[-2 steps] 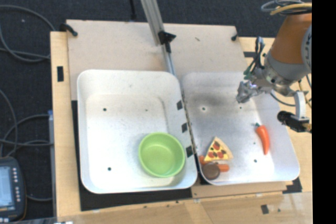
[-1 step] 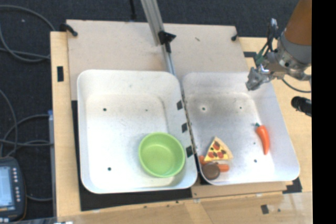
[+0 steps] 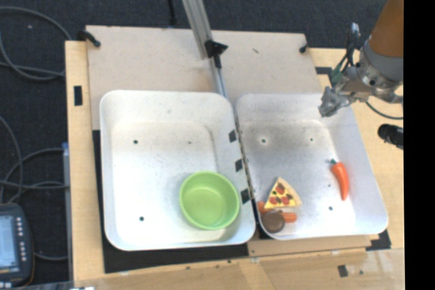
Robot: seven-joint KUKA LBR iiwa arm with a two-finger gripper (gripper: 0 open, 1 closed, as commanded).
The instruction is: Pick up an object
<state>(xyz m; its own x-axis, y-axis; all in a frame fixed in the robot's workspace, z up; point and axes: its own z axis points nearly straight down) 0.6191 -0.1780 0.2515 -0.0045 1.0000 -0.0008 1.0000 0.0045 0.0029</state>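
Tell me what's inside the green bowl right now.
The green bowl, in the left bin, shows just its bare green inside. Its near wall hides nothing sizeable; the surface beneath it is covered.

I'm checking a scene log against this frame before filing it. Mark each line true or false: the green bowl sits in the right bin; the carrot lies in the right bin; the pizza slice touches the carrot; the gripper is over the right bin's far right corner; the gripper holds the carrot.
1. The green bowl sits in the right bin. False: it is in the left bin.
2. The carrot lies in the right bin. True.
3. The pizza slice touches the carrot. False: they lie apart.
4. The gripper is over the right bin's far right corner. True.
5. The gripper holds the carrot. False: the carrot lies on the bin floor, away from it.
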